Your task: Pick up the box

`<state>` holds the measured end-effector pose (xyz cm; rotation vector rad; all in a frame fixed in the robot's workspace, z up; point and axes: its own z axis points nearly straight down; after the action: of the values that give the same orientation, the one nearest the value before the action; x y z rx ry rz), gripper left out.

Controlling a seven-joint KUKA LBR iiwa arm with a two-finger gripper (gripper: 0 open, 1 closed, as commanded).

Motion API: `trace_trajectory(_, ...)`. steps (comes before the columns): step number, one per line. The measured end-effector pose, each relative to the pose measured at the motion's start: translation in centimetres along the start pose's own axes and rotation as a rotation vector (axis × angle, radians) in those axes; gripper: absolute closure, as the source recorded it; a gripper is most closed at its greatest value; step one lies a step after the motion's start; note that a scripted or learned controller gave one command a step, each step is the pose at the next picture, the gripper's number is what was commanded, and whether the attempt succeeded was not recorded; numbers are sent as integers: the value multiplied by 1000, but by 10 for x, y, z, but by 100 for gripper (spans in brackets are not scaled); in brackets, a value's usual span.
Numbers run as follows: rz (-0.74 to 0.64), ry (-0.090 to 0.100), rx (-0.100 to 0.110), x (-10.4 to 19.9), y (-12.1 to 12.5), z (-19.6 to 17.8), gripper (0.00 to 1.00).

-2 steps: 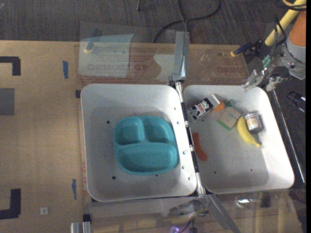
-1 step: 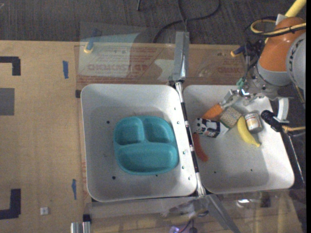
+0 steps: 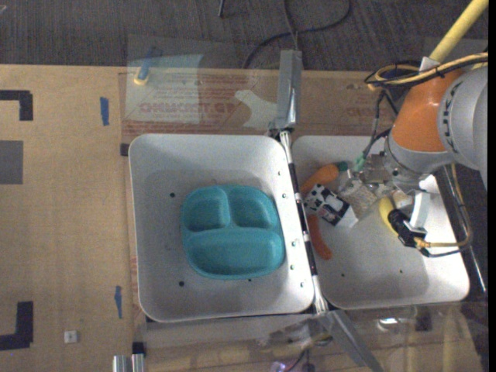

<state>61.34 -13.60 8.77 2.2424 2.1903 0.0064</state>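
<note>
Beside the right bin's [image 3: 434, 285] wall, black-and-white patterned box [image 3: 325, 202]; gripper [image 3: 358, 194] state unclear.

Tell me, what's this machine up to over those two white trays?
A grey and orange robot arm reaches into the right bin, its gripper low beside a small black-and-white box near the bin's left wall. It is meant to pick that box up, but whether it has hold of it is unclear. Orange items lie next to the box. The left bin holds a teal divided tray.
</note>
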Motion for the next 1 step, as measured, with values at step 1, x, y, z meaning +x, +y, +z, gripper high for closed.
trace_trajectory(1, -83, 1, 5, -51, 55, 2, 0)
